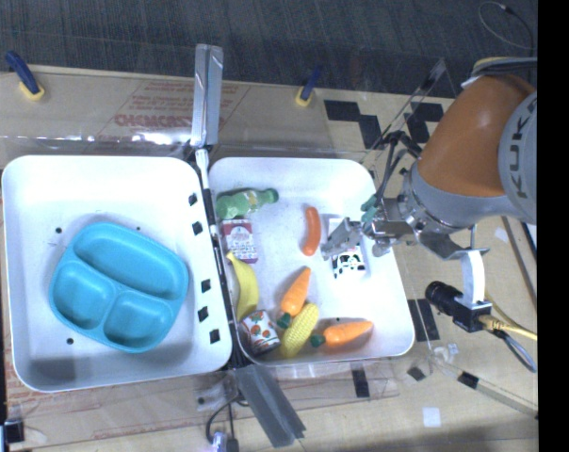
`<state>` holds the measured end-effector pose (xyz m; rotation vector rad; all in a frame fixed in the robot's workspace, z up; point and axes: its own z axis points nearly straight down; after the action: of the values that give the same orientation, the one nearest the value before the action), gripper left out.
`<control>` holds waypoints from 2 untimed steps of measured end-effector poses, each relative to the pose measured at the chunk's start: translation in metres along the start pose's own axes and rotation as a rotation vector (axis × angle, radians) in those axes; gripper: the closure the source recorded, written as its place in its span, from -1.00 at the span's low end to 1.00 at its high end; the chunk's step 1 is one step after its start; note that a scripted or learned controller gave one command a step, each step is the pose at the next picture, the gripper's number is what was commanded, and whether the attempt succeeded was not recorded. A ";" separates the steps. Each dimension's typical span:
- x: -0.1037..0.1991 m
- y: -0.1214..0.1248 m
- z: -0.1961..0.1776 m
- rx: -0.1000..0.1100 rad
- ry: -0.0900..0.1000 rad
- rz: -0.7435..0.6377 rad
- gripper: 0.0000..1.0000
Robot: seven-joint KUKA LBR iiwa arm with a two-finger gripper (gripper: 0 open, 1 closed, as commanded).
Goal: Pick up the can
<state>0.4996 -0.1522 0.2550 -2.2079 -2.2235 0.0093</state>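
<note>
White right bin point(383, 185) | can point(258, 330) at front-left corner | claw point(346, 238) near right wall

can point(257, 330) at right bin's front-left corner: your approach is crowded by banana point(244, 288), corn point(299, 328) and bin wall point(220, 295); open floor mid-bin
</note>
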 end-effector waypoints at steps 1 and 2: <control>0.101 0.056 0.068 0.001 -0.002 -0.108 -1.00; 0.133 0.016 0.068 0.001 -0.002 -0.040 -1.00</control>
<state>0.5136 -0.0187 0.1873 -2.1633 -2.2677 0.0116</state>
